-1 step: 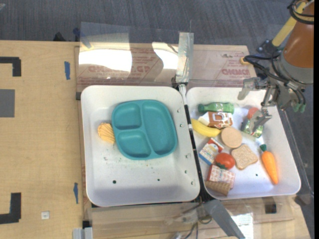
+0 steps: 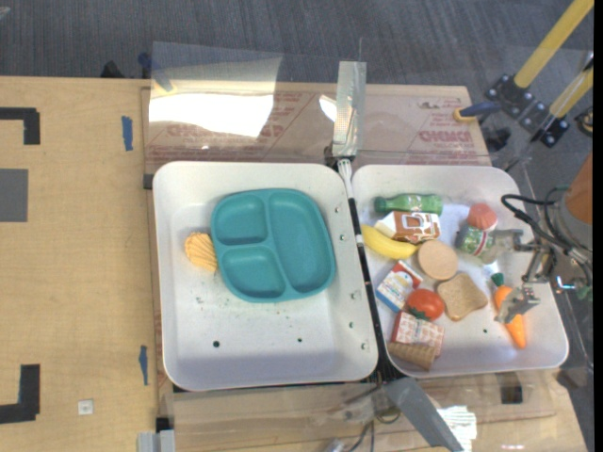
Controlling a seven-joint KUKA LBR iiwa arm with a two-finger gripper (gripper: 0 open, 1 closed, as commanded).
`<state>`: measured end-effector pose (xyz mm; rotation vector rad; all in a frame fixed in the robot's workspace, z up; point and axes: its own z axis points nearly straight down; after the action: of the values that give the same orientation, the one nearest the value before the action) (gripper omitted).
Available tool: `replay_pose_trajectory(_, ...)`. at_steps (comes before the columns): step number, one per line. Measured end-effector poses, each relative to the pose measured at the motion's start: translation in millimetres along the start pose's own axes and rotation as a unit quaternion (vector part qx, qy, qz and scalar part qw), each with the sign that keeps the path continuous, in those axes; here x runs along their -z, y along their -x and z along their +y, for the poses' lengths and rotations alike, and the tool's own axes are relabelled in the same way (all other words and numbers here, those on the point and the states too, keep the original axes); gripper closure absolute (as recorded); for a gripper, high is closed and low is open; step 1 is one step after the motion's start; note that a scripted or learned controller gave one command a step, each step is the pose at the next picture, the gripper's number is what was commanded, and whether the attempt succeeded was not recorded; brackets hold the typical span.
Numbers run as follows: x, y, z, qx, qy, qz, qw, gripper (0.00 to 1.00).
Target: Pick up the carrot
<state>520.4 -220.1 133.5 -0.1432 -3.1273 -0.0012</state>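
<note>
Carrot (image 2: 515, 330): small, orange, lying at a slant on floor of right bin (image 2: 556, 351), close to its right wall and toward the near right corner. A second orange bit (image 2: 502, 297) just up-left of it, perhaps part of same toy; too small to tell.

Tool (image 2: 524, 299) hanging over that corner, low, fingertips just above or touching carrot's upper end. Fingers spread or pressed together: cannot tell, lost among cables and metal. Nothing visibly pinched. Judged: positioned for a descent onto the carrot, grasp not yet made.

Placement reasons, as judged: carrot sits apart from main clutter, so approached from the right wall side where arm enters. Toast (image 2: 461, 296) nearest neighbour, to the left, apart from carrot. Tomato (image 2: 426, 303), banana (image 2: 387, 243), green bottle (image 2: 408, 203), can (image 2: 476, 241) and small boxes crowding bin's left and middle.

Edges and room: right wall near the carrot, little slack for a finger on that side; near wall also close. Open floor between carrot and toast gives room on the left. Risk: a finger catching the rim or nudging carrot into the corner.

Left bin (image 2: 179, 281) holding teal tray (image 2: 273, 244) in middle, shell-like cookie (image 2: 200, 250) touching its left edge. Both bins on desk (image 2: 66, 252).
</note>
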Motion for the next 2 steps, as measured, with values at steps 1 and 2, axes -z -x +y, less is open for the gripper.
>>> replay_pose_trajectory(1,-45,-40,25,-0.029,-0.001,-0.011,0.9995,0.00)
replay_pose_trajectory(2,-32,-36,26,-0.028,-0.002,-0.016,0.9995,1.00)
